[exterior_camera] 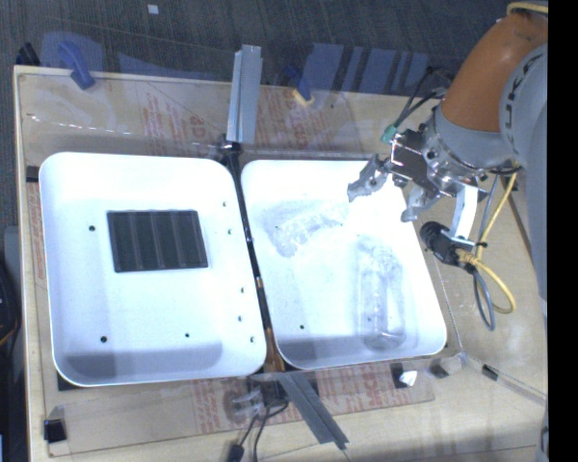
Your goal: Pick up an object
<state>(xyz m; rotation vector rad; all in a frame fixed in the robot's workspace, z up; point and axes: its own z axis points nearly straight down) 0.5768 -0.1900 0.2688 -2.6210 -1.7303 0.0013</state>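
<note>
We see two white bins side by side on the desk (125, 128), and the things to be picked lie in the right bin (270, 258): a crumpled clear plastic piece (303, 224) toward that bin's far left part, and a clear plastic bottle (380, 296) lying on its side along the near right part, its length running from the far side toward the near edge. Both are transparent against the bright white floor, so their outlines are faint. The left bin (67, 258) carries a dark ribbed panel (158, 240) flat near its middle, well apart from the arm's reach at present. The gripper (390, 189) hangs over the far right corner of the right bin, above its rim and apart from both objects; we cannot tell its state. We judge that it stands there ready to descend, since nothing is held yet.
</note>
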